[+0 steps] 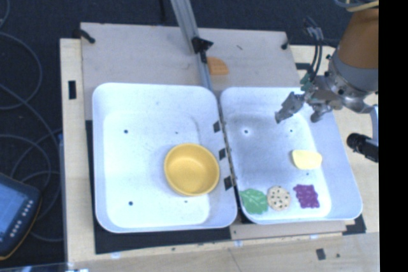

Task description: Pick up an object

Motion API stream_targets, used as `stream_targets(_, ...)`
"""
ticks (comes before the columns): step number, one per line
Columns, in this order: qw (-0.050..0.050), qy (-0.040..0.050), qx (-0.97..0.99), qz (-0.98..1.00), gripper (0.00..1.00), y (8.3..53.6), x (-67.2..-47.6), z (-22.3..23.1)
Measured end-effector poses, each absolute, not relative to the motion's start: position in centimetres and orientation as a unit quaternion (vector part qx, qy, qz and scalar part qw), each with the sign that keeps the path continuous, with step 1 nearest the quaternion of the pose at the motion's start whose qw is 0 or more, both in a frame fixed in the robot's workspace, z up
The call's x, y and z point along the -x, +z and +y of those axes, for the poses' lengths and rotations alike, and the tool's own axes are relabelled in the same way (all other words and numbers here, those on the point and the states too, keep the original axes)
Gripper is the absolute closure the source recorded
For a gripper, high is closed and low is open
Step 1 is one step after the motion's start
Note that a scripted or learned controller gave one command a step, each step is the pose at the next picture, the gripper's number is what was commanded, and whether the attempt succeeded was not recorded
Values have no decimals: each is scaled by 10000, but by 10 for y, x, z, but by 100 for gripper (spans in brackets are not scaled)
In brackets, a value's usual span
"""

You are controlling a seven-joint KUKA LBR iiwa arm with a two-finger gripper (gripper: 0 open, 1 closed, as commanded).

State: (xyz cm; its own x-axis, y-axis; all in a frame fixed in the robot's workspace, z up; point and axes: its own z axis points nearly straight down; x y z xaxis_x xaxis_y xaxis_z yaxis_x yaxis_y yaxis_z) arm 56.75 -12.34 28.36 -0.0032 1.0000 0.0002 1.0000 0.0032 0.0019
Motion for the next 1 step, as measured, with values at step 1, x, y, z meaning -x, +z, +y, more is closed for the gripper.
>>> stream_targets(1, 7, 10, -7063, 7079, 0, 284, -568, -123)
